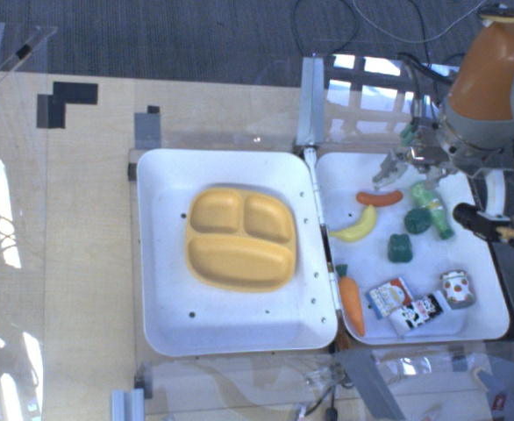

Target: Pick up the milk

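We are counting two white bins: the left bin (160, 261) is holding one yellow divided tray (241, 238). The right bin (494, 316) is holding one sausage (379, 198), one banana (356, 226), one carrot (352, 305), one green bottle (431, 209) and one milk carton (389, 297) near its front edge. Our gripper (408, 167) is hanging open and gripping nothing over the bin's back part, well apart from the milk carton.
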`<control>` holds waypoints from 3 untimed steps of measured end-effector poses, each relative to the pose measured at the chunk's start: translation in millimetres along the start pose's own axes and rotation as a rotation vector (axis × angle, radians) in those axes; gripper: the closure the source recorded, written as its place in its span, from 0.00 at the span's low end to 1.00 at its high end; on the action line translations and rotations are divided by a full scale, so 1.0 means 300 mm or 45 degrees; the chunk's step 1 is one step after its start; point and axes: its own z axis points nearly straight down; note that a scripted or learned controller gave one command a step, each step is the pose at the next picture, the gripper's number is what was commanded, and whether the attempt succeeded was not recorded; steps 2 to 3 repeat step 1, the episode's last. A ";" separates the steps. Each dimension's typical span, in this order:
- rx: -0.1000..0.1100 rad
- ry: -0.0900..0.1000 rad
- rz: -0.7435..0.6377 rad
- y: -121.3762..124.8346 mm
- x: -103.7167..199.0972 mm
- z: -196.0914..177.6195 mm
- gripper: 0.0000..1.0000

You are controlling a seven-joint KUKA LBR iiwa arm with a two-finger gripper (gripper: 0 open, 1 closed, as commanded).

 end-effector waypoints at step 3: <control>-0.029 -0.002 0.050 -0.085 -0.022 0.400 0.00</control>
